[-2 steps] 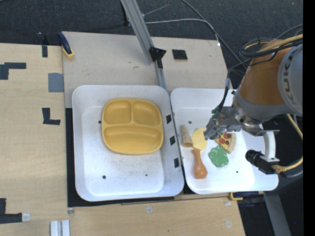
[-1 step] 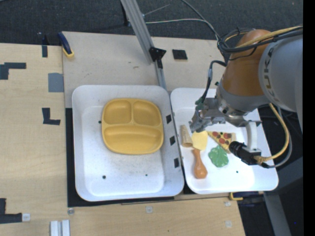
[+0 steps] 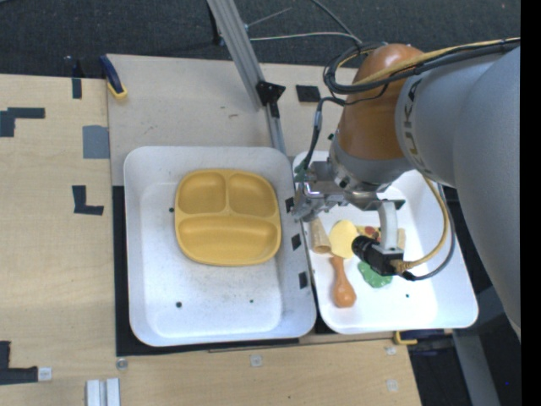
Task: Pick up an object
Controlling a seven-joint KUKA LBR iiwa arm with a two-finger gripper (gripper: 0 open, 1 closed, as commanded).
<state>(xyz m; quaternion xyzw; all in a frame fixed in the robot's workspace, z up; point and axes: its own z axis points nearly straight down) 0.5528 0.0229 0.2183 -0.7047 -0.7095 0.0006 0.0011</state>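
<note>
Left bin (image 3: pixel 152 311) holds a yellow divided tray (image 3: pixel 226 216), three compartments. Right bin (image 3: pixel 439 303) has the pickable clutter: orange spoon-like piece (image 3: pixel 341 284), pale yellow piece (image 3: pixel 342 235), green piece (image 3: pixel 376 276), all bunched near its left wall. My gripper (image 3: pixel 331 203) sits over that pile; I cannot tell its opening. No readable writing.
</note>
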